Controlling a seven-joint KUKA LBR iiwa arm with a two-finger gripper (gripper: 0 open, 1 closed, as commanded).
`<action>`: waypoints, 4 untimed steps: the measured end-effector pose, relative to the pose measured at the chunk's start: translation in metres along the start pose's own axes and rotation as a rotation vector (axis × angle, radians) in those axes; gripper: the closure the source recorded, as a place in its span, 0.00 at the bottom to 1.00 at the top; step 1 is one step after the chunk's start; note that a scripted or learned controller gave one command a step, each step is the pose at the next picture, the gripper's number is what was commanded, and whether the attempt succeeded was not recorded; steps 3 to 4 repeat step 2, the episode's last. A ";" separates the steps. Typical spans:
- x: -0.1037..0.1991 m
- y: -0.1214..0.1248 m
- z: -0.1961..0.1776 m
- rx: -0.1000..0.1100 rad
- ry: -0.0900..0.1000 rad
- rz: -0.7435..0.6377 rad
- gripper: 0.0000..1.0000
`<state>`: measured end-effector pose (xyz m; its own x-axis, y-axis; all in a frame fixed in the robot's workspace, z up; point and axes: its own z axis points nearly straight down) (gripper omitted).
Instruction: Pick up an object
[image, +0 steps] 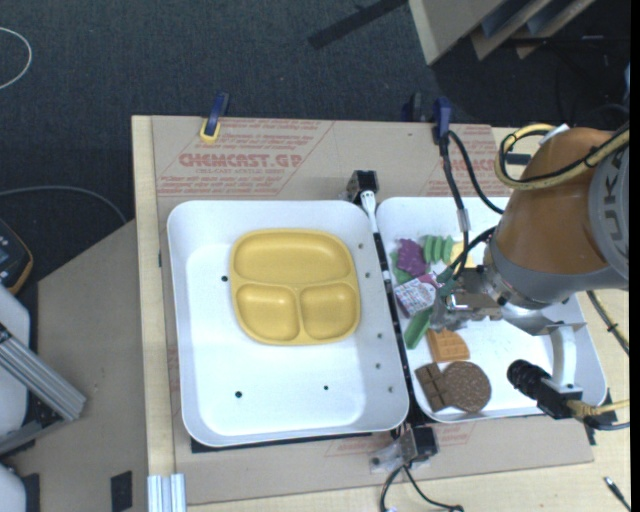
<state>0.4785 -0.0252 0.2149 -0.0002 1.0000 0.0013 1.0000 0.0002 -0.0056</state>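
The right bin holds several toy foods. A purple piece and a green piece lie near its far left side. Below them are a white and purple wrapped item and a long green piece. An orange cracker, a brown bar and a round brown cookie lie toward the near left corner. My gripper hangs low over the bin's left part, just right of the wrapped item and above the cracker. Nothing shows held in it.
The left bin holds a yellow divided plate. A ridge separates the two bins. The grey and orange arm covers the right bin's far right part. Cables run along the bench's back edge.
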 end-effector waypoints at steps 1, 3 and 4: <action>0.005 0.004 -0.020 -0.008 -0.002 -0.001 1.00; -0.001 0.001 0.000 0.000 0.000 0.002 1.00; -0.001 0.001 0.000 0.000 0.000 0.002 1.00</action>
